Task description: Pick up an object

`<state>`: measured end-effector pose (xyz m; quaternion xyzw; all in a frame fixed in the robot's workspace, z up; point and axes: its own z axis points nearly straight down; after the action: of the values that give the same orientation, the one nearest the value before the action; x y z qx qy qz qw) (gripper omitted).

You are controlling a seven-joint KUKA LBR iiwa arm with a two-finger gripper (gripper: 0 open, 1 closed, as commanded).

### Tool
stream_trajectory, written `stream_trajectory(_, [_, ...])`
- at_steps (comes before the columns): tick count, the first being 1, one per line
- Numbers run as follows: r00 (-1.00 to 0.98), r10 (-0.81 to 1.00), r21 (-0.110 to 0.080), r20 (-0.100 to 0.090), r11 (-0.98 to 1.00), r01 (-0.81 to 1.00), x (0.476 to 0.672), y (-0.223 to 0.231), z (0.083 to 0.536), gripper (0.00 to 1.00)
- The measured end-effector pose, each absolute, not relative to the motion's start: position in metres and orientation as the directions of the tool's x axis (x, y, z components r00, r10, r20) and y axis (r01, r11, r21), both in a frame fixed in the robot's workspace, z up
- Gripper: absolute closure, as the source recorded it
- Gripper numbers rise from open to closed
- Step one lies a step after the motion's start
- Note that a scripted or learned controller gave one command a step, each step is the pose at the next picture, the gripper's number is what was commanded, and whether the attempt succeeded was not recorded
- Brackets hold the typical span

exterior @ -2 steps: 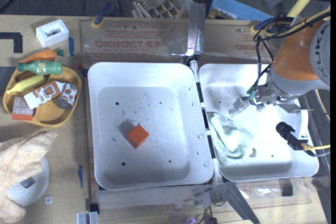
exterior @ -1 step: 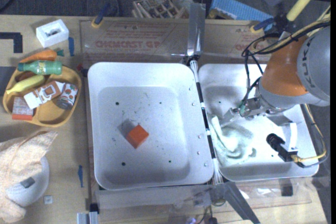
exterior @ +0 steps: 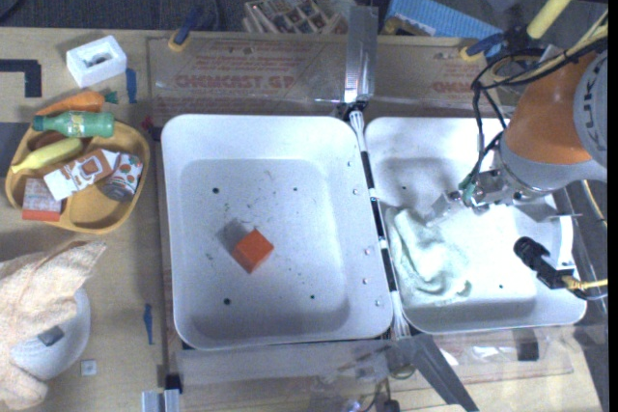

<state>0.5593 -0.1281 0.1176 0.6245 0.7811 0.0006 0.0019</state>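
An orange cube [exterior: 254,249] lies in the left bin [exterior: 193,150], a little left of its middle, casting a grey shadow on its upper left. A crumpled pale green-white cloth [exterior: 425,254] lies in the right bin [exterior: 502,304] against its left wall. My gripper [exterior: 446,203] hangs low over the right bin, reaching in from the right under the orange-banded wrist [exterior: 546,121]. Its tip is just above the upper right edge of the cloth. The slant of the view hides whether it touches the cloth.
A ridge [exterior: 372,198] divides the two bins. Left of the bench, a wooden bowl [exterior: 82,217] holds a green bottle, a banana and packets. A white box [exterior: 97,61] sits behind it and a beige cloth [exterior: 43,299] lies in front.
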Motion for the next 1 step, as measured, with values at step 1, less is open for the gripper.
stream_trajectory(1, [-0.169, 0.986, 0.004, -0.003, 0.169, 0.986, 0.6177, -0.1059, 0.0879, 0.0])
